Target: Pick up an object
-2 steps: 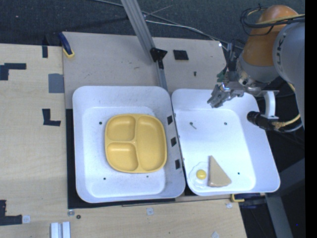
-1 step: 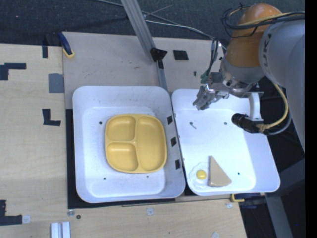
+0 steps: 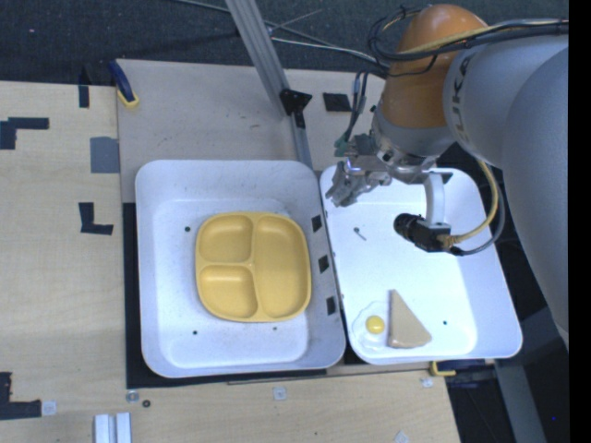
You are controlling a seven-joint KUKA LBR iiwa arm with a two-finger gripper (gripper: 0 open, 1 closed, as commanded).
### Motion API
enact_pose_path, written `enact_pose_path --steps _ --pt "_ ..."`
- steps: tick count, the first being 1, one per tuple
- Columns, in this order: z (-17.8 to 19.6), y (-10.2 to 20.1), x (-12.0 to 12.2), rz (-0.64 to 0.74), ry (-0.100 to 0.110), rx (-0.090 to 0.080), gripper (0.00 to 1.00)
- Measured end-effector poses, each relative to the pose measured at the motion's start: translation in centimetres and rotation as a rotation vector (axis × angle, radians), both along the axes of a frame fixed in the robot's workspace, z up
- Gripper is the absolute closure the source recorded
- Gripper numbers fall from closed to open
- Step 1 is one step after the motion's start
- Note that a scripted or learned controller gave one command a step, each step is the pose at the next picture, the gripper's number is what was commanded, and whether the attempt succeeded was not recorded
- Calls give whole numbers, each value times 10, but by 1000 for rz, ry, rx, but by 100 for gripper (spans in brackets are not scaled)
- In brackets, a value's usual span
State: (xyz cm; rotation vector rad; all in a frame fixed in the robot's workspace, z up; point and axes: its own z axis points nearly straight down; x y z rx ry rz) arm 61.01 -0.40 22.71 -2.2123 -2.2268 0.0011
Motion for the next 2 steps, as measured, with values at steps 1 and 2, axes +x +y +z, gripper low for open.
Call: enact_pose_path --steps 1,2 --pt "8 52 -16 -1 1 0 100" --pt "-2 97 -33 -1 2 -1 100"
